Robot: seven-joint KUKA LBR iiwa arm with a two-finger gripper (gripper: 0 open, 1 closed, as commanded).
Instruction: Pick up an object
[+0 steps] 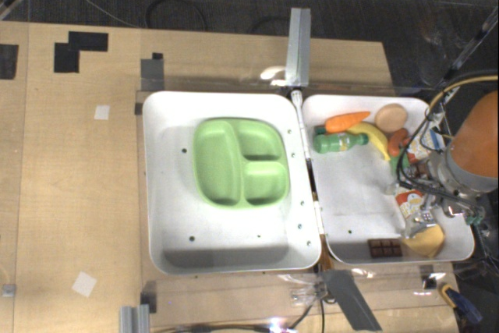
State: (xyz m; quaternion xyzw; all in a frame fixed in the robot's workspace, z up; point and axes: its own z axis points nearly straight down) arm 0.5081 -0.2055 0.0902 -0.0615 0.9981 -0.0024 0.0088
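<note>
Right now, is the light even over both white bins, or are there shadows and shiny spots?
Camera view: not quite even. A soft grey shadow lies along the left bin's near wall, below the green tray; bright glare marks the metal post between the bins; the arm at the right looks slightly blurred.

A green tray (239,162) lay in the middle of the left bin (168,246). In the right bin (343,207), a carrot (346,122), a green bottle (337,142), a banana (377,140) and a tan ball (391,118) clustered along the far edge. A brown block (384,248) and a yellow piece (426,240) sat near the front right corner. The end effector (417,203) hung low at the bin's right side, just above the yellow piece.
</note>
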